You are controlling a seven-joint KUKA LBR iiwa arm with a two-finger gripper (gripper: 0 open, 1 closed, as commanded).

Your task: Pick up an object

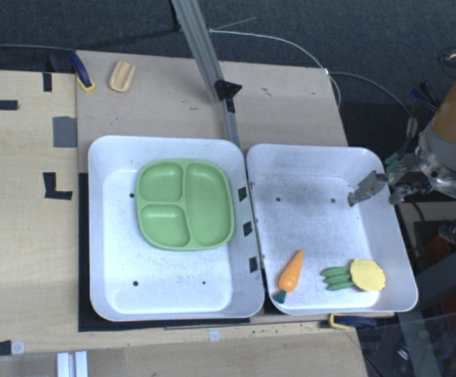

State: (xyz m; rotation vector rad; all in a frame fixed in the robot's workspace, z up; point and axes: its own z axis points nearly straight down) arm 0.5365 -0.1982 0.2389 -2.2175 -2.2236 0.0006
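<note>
Your tool (366,188) sits at the right bin's (306,159) far right rim, grip state unreadable, so bring it to the near side, centre it over the carrot (291,270) lying alone there, and descend along its length.

We see a light wood bench (173,108) with black tape marks (51,185) and a grey patch (64,130) toward its left side. Behind it lies dark blue-grey carpet floor (330,14). A grey metal pole (200,42) slants up from the bench's rear. Thin cables (290,47) trail across the floor and bench. Lighting is even and flat, with soft shadows.
</note>
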